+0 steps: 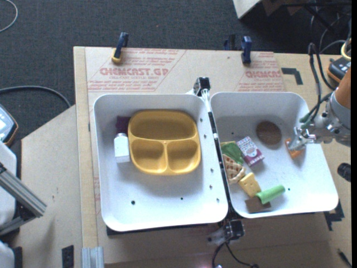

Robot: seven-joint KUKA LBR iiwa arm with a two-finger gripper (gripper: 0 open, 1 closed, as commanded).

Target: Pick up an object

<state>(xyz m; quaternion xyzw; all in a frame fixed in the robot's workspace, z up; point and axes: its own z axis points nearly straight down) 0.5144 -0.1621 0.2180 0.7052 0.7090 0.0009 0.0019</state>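
Dark carpet surrounds the cardboard-topped bench (167,71), and from my remote seat I see the gripper (301,134) at the right edge of the right bin (312,166), reaching in from the right. Whether its jaws are parted or closed I cannot tell; the metal parts blur together at this angle. Just beside and below them lies a small orange piece (294,148), close against the bin wall, and I judge it the nearest candidate for the pick. It looks like a light plastic toy, stiff and probably smooth, so I would take it across its narrow middle and watch for it skidding against the wall. Its exact shape is too small to read. Further left sits a flat brown disc (269,132), then a small purple-and-white packet (250,150), a green-and-tan waffle-like toy (233,163), a yellow wedge (250,184), a green cylinder (271,193) and a dark brown block (257,205) near the front rim. Beyond the divider, the left bin (111,200) holds a yellow divided tray (164,142) with a small white bottle (121,148) touching its left side and something dark purple (122,123) behind that.
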